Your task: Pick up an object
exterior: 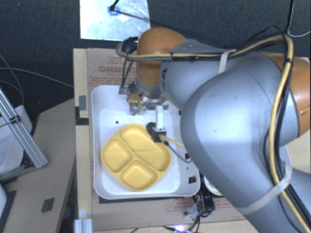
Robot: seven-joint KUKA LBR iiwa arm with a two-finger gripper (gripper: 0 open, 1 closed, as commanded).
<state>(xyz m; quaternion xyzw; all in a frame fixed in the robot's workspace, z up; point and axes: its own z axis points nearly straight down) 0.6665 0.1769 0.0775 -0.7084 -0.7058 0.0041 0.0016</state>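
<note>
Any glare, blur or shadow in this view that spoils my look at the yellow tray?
Camera view: the tray is sharp and evenly lit, with no glare on it. The arm, close to the lens, looks soft and covers most of the right side. The foil sheet at the top glares bright.

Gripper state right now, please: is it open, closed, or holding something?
Gripper: it cannot be told whether it is open or closed. It hangs over the white bin, near the far edge of the yellow divided plate.
</note>
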